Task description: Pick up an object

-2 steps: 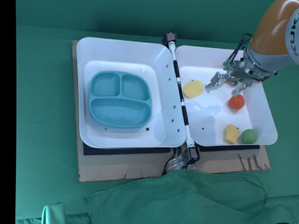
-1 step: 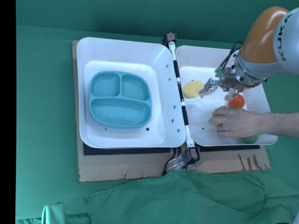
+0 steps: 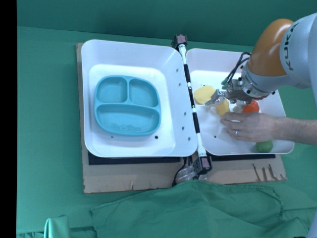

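Green cloth (image 3: 198, 212) bunched along the near edge sits closest. Tool (image 3: 218, 99) hangs low in the right bin (image 3: 218, 63); can't tell its state. Yellow block (image 3: 224, 106) sits right under it, yellow round piece (image 3: 203, 93) just beside, orange thing (image 3: 251, 106) behind. Somebody's hand (image 3: 247, 126) rests nearby. Block looks light, hard, probably slick, so I'd pinch its flat sides.

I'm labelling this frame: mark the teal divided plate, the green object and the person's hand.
teal divided plate (image 3: 128, 105): camera view, on the ridge where its compartments meet.
green object (image 3: 264, 146): camera view, on its rounded top, near the right bin's front corner.
person's hand (image 3: 247, 126): camera view, on the back of the hand.
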{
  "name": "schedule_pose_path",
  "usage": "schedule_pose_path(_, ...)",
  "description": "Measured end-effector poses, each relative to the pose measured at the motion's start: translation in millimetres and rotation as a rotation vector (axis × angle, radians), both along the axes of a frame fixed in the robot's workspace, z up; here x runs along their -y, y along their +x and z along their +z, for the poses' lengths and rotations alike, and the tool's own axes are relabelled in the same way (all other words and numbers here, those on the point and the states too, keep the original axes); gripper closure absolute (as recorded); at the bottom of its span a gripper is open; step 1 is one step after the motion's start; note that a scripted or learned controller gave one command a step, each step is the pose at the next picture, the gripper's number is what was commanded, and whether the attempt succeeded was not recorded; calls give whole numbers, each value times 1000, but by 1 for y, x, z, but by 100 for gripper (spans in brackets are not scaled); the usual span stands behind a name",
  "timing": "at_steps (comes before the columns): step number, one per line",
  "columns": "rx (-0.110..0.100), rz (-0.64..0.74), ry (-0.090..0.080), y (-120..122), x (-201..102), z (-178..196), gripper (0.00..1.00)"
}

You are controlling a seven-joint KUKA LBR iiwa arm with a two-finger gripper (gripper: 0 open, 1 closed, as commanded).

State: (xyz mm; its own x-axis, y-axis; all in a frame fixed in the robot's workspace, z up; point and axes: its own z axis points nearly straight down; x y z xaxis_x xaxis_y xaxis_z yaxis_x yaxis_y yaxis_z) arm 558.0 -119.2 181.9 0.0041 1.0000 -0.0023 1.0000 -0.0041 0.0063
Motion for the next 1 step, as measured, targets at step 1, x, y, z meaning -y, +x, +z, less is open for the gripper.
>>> schedule_pose_path(1,15,-4,-4,3,2,16,100)
